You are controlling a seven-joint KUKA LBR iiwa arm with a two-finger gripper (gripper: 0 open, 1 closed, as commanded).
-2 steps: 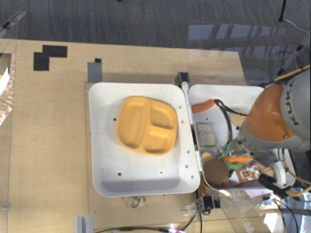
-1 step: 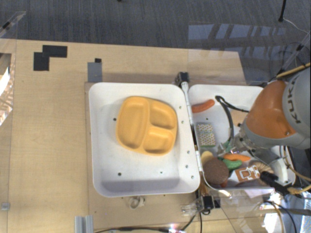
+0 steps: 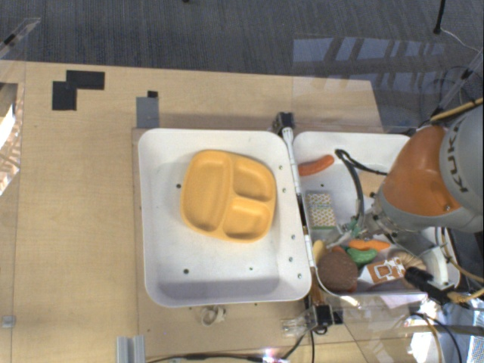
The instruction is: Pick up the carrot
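My arm is down in the right bin point(image 3: 393, 146), over the toy food pile.
Camera view: my gripper point(image 3: 354, 231) sits low in the right bin, just above the carrot point(image 3: 369, 244); can't tell whether it is released or clenched, and nothing shows as grasped. The carrot lies in the pile, touching a green piece point(image 3: 361, 255) below it, with a brown ball point(image 3: 337, 269) just left of that. A sausage point(image 3: 315, 165) lies well above the carrot, near the bin's top left corner. A yellow divided plate point(image 3: 227, 195) sits in the left bin point(image 3: 219, 286).
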